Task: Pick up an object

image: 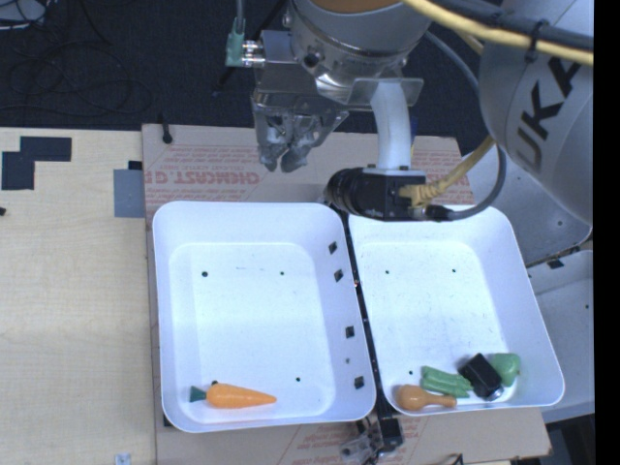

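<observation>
An orange toy carrot (pixel 237 395) with a green top lies at the front left of the left bin (pixel 174 260). In the right bin's (pixel 436 260) front right corner lie a green pod-like toy (pixel 446 381), a small black block (pixel 481 376), a pale green piece (pixel 507 363) and a tan gourd-shaped toy (pixel 424 398), all close together. My gripper (pixel 284 155) hangs high above the bench behind the left bin's back edge, far from all of them. Its fingers look shut, with nothing between them.
The two white bins stand side by side on a cardboard sheet (pixel 223 172), sharing a black divider strip (pixel 351 308). The arm's big grey body fills the upper right, above the right bin's back edge. Bare wooden bench (pixel 68 308) lies to the left.
</observation>
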You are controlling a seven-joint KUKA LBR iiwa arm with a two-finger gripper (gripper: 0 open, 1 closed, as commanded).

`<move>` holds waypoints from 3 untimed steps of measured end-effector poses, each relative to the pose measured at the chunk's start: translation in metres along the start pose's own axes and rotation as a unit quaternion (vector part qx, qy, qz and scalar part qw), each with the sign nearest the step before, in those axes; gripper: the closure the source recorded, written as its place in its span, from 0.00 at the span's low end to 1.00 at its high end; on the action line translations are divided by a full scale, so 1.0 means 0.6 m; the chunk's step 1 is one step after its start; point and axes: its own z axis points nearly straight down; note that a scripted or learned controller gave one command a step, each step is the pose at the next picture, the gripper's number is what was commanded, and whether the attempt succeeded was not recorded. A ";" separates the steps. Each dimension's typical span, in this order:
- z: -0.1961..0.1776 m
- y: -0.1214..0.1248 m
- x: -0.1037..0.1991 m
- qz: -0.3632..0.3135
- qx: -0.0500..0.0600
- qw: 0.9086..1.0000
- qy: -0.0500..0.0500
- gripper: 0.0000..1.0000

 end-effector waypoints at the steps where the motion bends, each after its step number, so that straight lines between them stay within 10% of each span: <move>1: 0.151 0.071 -0.002 0.005 0.002 1.000 -0.001 1.00; 2: 0.259 0.088 -0.002 0.005 0.001 1.000 0.000 1.00; 3: -0.003 0.090 -0.003 0.003 -0.010 1.000 0.004 1.00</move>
